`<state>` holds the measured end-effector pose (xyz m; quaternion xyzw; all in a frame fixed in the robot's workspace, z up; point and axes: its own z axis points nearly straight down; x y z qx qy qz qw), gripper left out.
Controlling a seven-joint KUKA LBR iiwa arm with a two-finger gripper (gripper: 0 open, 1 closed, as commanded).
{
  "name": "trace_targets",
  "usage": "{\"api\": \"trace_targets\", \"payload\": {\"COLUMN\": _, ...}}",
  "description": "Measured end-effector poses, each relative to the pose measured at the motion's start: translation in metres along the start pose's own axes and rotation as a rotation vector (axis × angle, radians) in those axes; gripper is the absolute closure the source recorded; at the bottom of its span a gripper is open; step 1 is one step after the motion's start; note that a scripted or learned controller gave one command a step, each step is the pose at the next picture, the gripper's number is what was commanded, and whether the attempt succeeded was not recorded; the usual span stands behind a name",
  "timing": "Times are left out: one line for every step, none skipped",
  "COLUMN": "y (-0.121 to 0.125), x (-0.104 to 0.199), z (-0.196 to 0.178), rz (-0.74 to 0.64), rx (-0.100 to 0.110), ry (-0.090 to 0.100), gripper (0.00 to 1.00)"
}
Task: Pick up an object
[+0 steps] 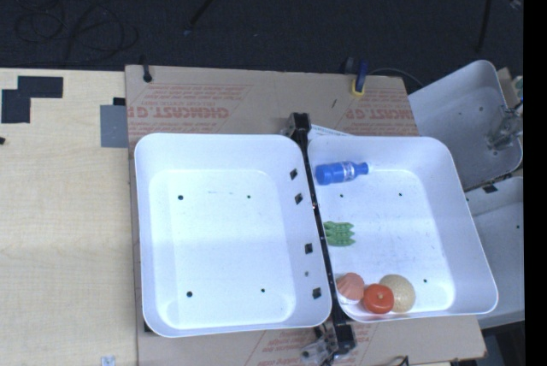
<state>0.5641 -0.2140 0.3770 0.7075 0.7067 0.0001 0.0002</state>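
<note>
Evidently nothing was lifted yet: blue bottle (341,172), green piece (338,233) and round items (378,298) lay in the right bin (466,210); I could not tell how open my tool (504,129) stood.

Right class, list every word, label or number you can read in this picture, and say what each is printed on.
"CHEMCAST GP" in red, repeated and seen upside down, on the brown board under the bins.
Blue bottle: any label is too small to read.
Red print on the board's front edge: too blurred to read.
</note>
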Motion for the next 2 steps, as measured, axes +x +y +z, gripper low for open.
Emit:
{"api": "trace_targets", "payload": {"y": -0.0253, "x": 0.0016, "z": 0.1349, "rz": 0.000, "rx": 0.015, "ry": 0.005, "gripper": 1.00}}
{"api": "trace_targets", "payload": {"y": -0.0227, "x": 0.0005, "z": 0.1268, "rz": 0.000, "rx": 0.003, "ry": 0.001, "gripper": 0.00}}
